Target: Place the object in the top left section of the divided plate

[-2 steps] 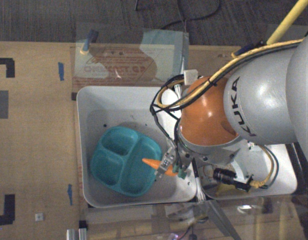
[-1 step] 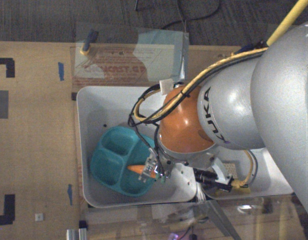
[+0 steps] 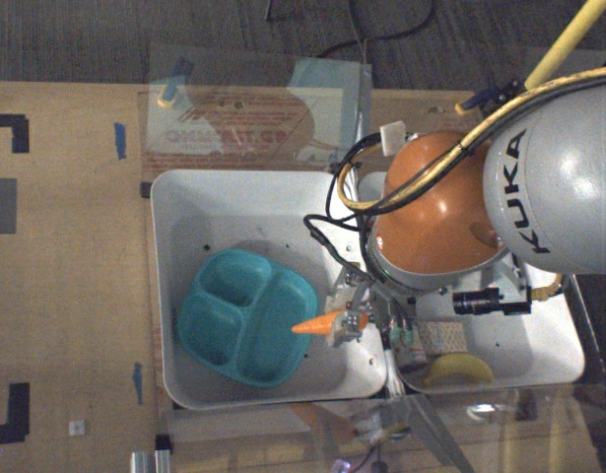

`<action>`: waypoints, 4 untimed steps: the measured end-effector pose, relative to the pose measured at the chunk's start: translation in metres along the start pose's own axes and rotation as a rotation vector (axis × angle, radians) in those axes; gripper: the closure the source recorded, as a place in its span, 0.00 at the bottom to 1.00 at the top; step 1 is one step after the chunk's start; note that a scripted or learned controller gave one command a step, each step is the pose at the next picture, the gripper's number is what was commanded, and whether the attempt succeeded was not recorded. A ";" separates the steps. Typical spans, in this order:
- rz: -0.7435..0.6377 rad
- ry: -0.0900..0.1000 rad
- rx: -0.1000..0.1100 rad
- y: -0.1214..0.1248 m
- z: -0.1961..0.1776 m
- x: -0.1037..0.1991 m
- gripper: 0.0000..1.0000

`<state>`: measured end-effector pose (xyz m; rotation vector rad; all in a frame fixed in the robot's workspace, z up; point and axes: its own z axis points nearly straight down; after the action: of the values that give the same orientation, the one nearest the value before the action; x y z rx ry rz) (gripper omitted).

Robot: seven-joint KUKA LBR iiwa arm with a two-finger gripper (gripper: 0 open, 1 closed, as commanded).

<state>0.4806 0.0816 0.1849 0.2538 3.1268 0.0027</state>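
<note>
Near edge, right bin (image 3: 569, 358): yellow banana-shaped item (image 3: 458, 369) against front wall, a pale mesh-patterned piece (image 3: 443, 338) just behind it. Black cylinder (image 3: 477, 302) on wrist hardware above these.

Near edge, left bin (image 3: 169, 264): teal divided plate (image 3: 245, 315) flat on bin floor, turned at a slant, three sections visible. Bare white floor around plate on left, back and right; front rim of plate close to bin's front wall.

Tool (image 3: 350, 321) low over left bin, just inside wall shared by both bins. Orange carrot-shaped object (image 3: 317, 326) at tool tip, pointed end projecting left over plate's right rim; blunt end at the fingers, which look pinched on it, though clutter of cables and brackets blurs exact contact. Object above right-hand large section, not in any section yet.

Mid: orange band (image 3: 431, 205) of arm and grey KUKA housing (image 3: 554, 180) covering most of right bin and back right corner of left bin. Black cables (image 3: 334, 200) looping off wrist over left bin's back right area. Yellow hose (image 3: 573, 28) running up to top right.

Far: clear plastic sheet with reddish print (image 3: 234, 121) on brown worktop (image 3: 66, 264) behind left bin. Blue tape bits and black corner marks on worktop at left. Dark carpet (image 3: 135, 13) beyond, black cable loop lying on it.

Open room: left half of left bin unobstructed above plate.
</note>
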 end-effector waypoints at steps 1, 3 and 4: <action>0.064 0.000 -0.001 0.018 -0.004 0.003 1.00; -0.241 -0.012 -0.007 0.033 0.081 0.002 1.00; -0.238 -0.017 -0.008 0.032 0.082 0.001 0.00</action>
<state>0.4852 0.1133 0.1029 -0.1188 3.1173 0.0116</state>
